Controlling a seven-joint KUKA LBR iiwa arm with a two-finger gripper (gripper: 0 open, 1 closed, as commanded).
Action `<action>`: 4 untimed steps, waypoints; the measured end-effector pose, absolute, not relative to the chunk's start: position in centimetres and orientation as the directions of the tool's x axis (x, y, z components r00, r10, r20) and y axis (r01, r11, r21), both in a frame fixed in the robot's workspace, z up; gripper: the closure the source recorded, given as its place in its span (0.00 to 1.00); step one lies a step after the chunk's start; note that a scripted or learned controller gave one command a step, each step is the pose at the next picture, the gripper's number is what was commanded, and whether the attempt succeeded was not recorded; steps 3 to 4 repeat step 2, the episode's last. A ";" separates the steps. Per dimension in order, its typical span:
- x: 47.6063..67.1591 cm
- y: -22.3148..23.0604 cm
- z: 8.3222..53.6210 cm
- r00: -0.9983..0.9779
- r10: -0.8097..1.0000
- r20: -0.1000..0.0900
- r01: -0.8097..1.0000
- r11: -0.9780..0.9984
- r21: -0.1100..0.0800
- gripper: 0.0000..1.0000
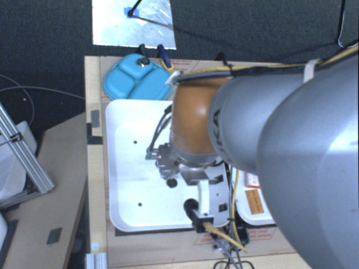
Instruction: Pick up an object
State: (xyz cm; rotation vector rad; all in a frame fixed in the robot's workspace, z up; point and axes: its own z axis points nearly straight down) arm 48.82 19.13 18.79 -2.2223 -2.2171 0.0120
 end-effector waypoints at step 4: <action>50.6 17.6 27.7 0.004 1.000 -0.001 1.000 -0.004 0.000 1.00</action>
